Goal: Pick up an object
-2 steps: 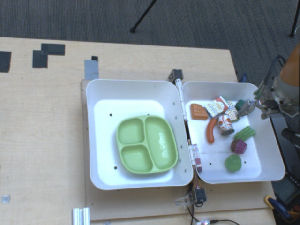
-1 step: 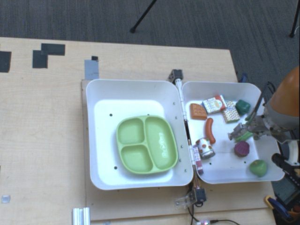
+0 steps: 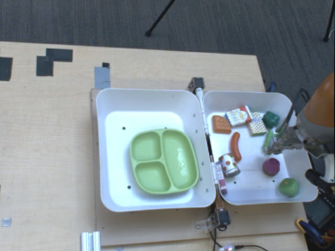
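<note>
Your gripper (image 3: 273,146) is down in the right bin (image 3: 251,192), toward its right side, so the pick is clearly aimed at the toy food there. How far it's opened, or whether it has anything, you can't tell from this angle.

All the candidates sit in that bin. A purple round piece (image 3: 271,166) lies just below the gripper, and a slim light-green piece (image 3: 269,138) stands right against it, touching or nearly so. Which one is the target is unclear. A green apple (image 3: 288,186) is in the bin's near right corner. The red sausage (image 3: 236,146) is mid-bin, with a small can (image 3: 229,165) lying against the divider side. Further back: an orange waffle-like piece (image 3: 221,124), a small printed box (image 3: 236,116), a patterned square (image 3: 256,126) and a dark green lump (image 3: 270,120).

The left bin (image 3: 107,140) holds a green three-compartment plate (image 3: 164,161), likely the drop spot.

Hard to read: the arm's orange band (image 3: 320,106) is cut by the frame edge. The light-green piece is half merged with the gripper. The box's print is too small to read, and the dark green lump's identity is a guess.
</note>
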Robot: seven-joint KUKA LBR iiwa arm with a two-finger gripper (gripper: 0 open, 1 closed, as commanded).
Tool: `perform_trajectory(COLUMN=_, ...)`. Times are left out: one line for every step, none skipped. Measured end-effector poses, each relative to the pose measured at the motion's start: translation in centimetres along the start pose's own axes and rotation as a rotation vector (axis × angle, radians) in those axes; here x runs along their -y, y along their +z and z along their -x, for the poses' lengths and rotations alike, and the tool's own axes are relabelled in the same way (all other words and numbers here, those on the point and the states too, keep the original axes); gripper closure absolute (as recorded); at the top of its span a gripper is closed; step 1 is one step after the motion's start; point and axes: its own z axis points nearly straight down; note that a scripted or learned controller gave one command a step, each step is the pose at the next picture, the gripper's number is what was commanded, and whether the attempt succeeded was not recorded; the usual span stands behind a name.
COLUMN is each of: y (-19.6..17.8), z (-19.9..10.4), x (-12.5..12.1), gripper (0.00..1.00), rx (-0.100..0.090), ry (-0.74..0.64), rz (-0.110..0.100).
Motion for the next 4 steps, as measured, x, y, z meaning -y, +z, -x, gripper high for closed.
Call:
perform_trajectory(y=0.0, z=0.0, x=0.0, gripper=0.00, rx=0.000, ry=0.000, rz=0.000)
perform_trajectory(y=3.0, z=-4.2, x=4.3, gripper=0.00, rx=0.002, ry=0.005, rz=0.001)
perform_trajectory(y=1.9, z=-4.2, x=4.1, gripper=1.00, rx=0.002, ry=0.003, rz=0.007)
perform_trajectory(y=-5.1, z=-8.3, x=1.8, gripper=1.00, rx=-0.001, ry=0.000, rz=-0.002)
